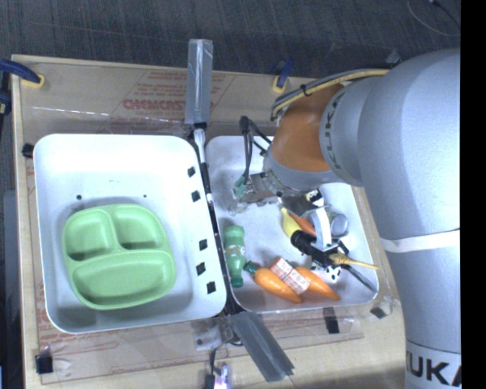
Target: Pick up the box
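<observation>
My arm [405, 152] reaches over the right bin [227, 156] on the tabletop [105, 96]. The left bin [105, 156] holds a green divided plate [117, 254]. My claw [251, 189] hangs low in the right bin's upper left part; I cannot tell whether it is released or clenched. The box [285, 273], small with red and white markings, lies near the bin's front edge, between two carrots [274, 284], well apart from my claw. A green bottle [234, 254] lies against the left wall.
</observation>
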Controlling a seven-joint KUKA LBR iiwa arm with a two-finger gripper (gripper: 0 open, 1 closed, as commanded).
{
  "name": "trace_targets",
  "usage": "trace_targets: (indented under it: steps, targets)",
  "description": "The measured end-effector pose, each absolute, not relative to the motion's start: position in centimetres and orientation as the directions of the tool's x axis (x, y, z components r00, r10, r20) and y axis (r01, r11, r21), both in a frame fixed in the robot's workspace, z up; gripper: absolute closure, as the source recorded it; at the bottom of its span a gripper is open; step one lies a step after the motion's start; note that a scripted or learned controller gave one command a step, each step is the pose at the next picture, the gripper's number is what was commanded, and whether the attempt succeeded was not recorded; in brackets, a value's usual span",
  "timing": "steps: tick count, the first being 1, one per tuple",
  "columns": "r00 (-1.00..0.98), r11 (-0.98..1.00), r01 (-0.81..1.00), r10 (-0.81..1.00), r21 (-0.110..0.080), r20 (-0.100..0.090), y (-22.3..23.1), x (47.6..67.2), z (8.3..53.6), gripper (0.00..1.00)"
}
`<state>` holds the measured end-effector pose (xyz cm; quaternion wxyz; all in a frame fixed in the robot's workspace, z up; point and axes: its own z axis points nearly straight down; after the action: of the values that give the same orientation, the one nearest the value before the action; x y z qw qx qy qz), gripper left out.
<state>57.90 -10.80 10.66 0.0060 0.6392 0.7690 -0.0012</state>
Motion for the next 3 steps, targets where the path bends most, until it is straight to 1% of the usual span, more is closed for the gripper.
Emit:
trace_targets:
  steps: [1, 2, 3]
  targets:
    - [-0.571, 0.571, 0.821, 0.821, -0.001, 0.001, -19.8, 55.3, 9.2, 1.0]
    - [-0.618, 0.618, 0.786, 0.786, -0.005, -0.017, -13.4, 53.6, 9.5, 1.0]
    - [-0.67, 0.67, 0.742, 0.742, 0.033, 0.012, -5.0, 54.4, 14.4, 1.0]
